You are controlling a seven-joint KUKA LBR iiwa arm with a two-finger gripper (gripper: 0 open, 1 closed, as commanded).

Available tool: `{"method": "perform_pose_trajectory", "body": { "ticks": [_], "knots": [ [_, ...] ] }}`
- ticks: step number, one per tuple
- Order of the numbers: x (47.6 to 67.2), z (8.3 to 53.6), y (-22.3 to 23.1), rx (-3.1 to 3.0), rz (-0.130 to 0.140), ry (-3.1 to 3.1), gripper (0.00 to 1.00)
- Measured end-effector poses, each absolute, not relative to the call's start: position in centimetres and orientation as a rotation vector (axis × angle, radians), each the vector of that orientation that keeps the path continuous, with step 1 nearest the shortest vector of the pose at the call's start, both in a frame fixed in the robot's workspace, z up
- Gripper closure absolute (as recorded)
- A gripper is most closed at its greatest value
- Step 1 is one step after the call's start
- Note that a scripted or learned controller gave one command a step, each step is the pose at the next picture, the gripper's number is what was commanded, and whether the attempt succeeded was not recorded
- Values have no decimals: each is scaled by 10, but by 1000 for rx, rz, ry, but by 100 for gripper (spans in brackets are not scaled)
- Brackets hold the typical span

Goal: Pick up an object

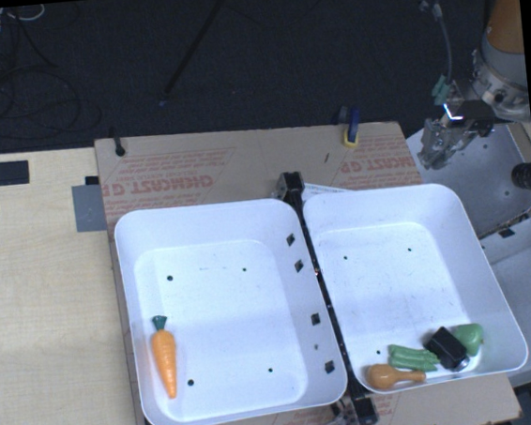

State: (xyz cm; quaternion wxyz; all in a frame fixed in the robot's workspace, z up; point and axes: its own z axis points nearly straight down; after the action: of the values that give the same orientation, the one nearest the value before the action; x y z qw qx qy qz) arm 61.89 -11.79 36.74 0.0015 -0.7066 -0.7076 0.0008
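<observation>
orange carrot (165, 356) hugs left bin's (205, 224) near-left wall

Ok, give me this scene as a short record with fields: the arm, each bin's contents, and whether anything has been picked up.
arm: gripper up at the right, beyond the bins
left bin: one toy carrot, near the front left corner
right bin: orange pear-shaped toy, green pod-like toy, black block, green rounded toy, bunched at the front right
picked up: nothing seen held
</observation>
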Motion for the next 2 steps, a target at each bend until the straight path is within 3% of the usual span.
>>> {"method": "perform_pose_trajectory", "body": {
  "ticks": [1,2],
  "knots": [
    [610,308,-92,-2215,8,-2218,100],
    [645,314,-33,-2214,-1,-2228,100]
  ]
}}
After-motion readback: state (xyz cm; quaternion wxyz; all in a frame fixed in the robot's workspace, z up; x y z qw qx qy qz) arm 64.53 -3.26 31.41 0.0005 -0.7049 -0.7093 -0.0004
